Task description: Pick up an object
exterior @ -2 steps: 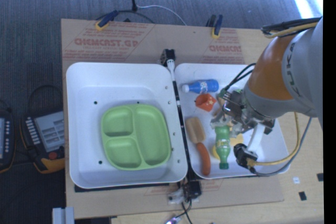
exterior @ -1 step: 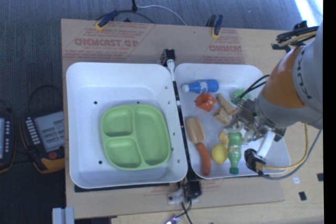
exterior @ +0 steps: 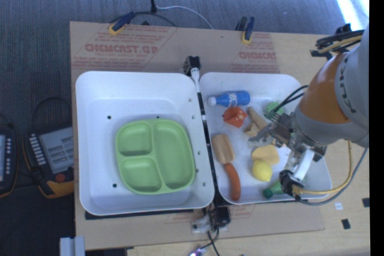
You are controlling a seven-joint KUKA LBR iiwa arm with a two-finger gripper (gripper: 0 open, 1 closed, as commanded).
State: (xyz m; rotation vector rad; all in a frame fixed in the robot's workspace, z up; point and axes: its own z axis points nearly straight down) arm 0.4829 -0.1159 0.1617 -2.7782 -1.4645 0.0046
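Note:
The right bin (exterior: 312,180) holds several small items. A blue bottle (exterior: 230,99) lies at the back, with a red piece (exterior: 234,116) just in front of it. A tan bread-like piece (exterior: 222,148) and a reddish sausage (exterior: 233,180) lie along the left wall. A yellow lemon (exterior: 261,171) sits under a pale yellow piece (exterior: 266,154). A tan cone-shaped item (exterior: 257,119) lies mid-bin. My gripper (exterior: 261,133) hangs low over the bin's middle, right beside the cone and just above the pale yellow piece. I see nothing clearly held in it.
The left bin (exterior: 96,99) holds a green divided plate (exterior: 156,156). A green item (exterior: 273,108) lies at the right bin's back, and a small green one (exterior: 270,192) at its front. The grey arm with its orange band (exterior: 321,99) covers the bin's right side.

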